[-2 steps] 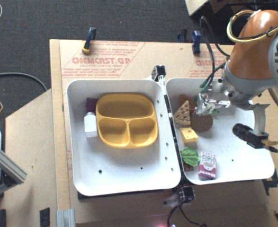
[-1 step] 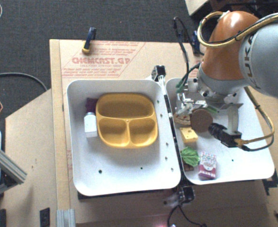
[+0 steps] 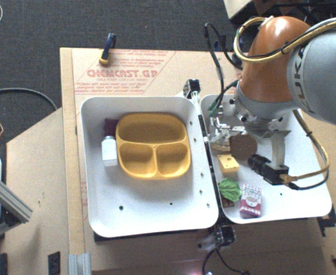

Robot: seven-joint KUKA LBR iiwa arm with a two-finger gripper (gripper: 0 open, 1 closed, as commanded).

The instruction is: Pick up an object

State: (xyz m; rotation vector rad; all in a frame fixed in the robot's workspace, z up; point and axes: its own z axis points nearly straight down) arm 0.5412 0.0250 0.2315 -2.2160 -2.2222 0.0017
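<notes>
My gripper (image 3: 220, 135) hangs low over the left side of the right bin (image 3: 301, 195), under the grey and orange arm (image 3: 276, 44). A brown round object (image 3: 244, 148) lies just right of it, partly under the wrist. Close in front sits a yellow block (image 3: 229, 164). Nearer the front edge are a green leafy item (image 3: 229, 189) and a pink packet (image 3: 251, 201). I see nothing held in the gripper, and the wrist hides how it stands.
The left bin (image 3: 150, 213) holds a yellow divided plate (image 3: 152, 145), a small white bottle (image 3: 109, 152) and a dark maroon object (image 3: 110, 125). A black and yellow tool (image 3: 107, 49) lies on the board behind. A black fitting with a cable (image 3: 269, 169) sits beside the arm.
</notes>
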